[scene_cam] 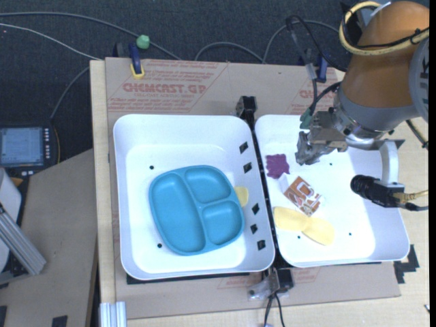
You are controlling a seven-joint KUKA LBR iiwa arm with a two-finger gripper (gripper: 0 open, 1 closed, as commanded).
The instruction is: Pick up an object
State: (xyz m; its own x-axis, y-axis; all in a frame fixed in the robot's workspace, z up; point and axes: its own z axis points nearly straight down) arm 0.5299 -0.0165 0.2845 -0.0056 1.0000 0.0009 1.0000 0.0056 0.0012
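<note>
While over right bin [381,251], tool [304,157] low.

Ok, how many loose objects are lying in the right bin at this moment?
3: a purple piece near the divider, a brown-and-white packet mid-bin, a pale yellow piece toward the front. The gripper may hide more.

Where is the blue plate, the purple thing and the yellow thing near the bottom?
blue plate [196,208]: camera view, its middle divider.
purple thing [276,165]: camera view, its centre.
yellow thing [304,224]: camera view, its middle.
</note>
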